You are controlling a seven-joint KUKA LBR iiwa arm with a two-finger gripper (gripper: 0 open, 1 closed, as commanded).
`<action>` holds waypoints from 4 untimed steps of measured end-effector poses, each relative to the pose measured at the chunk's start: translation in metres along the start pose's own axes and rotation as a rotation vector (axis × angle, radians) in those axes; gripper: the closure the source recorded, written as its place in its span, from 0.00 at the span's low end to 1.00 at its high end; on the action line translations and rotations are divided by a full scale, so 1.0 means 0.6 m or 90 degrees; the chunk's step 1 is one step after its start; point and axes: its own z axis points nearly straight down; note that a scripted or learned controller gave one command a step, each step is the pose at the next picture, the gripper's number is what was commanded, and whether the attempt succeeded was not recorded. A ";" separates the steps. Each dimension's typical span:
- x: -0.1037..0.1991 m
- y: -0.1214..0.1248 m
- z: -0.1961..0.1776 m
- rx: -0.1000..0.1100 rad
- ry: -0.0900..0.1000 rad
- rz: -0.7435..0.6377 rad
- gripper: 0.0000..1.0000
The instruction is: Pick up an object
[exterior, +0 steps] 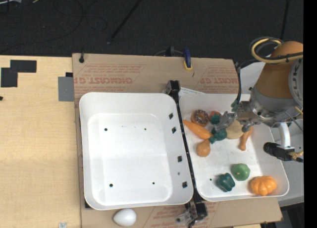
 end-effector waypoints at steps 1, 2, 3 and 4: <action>0.049 0.097 0.107 -0.010 -0.001 -0.004 0.00; 0.044 0.100 0.077 -0.017 -0.004 -0.003 1.00; 0.120 0.074 0.016 -0.007 -0.002 -0.003 1.00; 0.226 0.090 -0.059 -0.010 -0.001 -0.005 1.00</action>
